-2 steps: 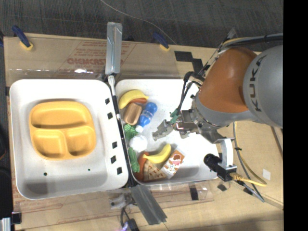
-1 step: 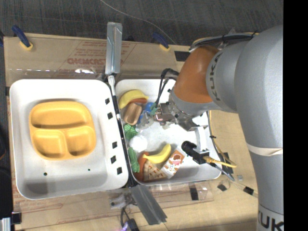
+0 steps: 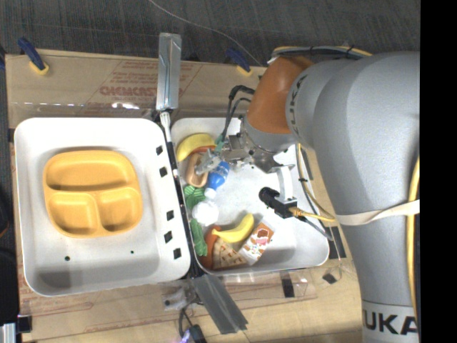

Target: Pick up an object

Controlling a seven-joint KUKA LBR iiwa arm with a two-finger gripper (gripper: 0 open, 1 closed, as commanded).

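The right bin holds several toys. A yellow banana lies in its far left corner, with a brown item just below it. A blue-and-white bottle lies beside them. My gripper is low over this cluster, right above the brown item and the bottle's top end. Whether anything is in its grasp is hidden by the wrist. Lower down sit a white round piece, a second banana, a waffle-like slice and a printed packet.
The left bin holds a yellow divided tray. A green leafy item runs along the right bin's left wall. My large grey arm covers the right bin's right side and far corner. A metal divider stands between the bins.
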